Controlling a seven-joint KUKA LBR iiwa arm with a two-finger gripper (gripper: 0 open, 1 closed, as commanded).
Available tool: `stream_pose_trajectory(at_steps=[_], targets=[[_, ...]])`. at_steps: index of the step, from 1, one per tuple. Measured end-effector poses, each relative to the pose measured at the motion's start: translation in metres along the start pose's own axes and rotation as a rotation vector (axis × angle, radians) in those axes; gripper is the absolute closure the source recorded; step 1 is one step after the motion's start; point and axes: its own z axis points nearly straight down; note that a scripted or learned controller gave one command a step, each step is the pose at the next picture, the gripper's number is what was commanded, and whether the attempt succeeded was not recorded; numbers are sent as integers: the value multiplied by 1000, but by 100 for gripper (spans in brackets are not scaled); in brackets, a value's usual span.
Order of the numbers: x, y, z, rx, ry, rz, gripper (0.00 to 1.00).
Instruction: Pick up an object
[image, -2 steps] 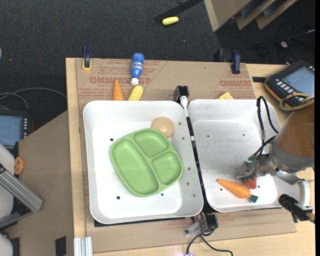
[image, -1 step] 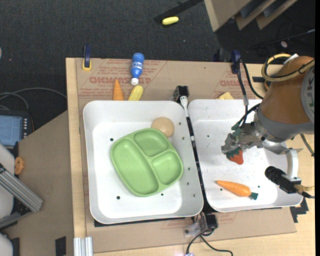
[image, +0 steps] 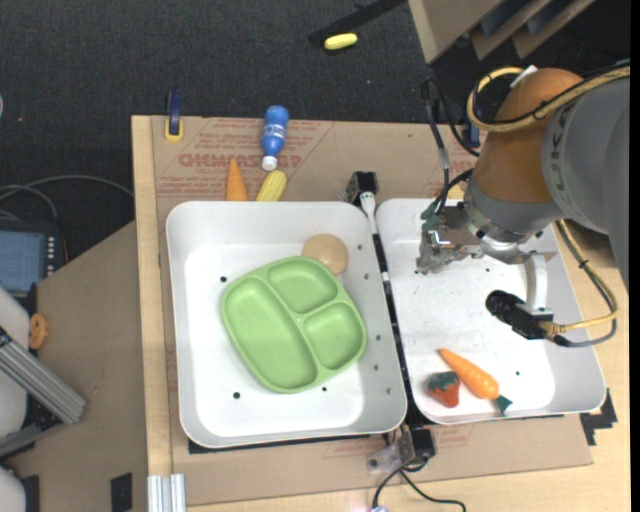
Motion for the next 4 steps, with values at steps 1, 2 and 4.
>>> stream_pose_trajectory(at_steps=[1,2,4], targets=[[-3,-3,0,6,0,5,0],[-66,-75,103,13,2,15,0],[-154,-96,100,13,2,15,0]])
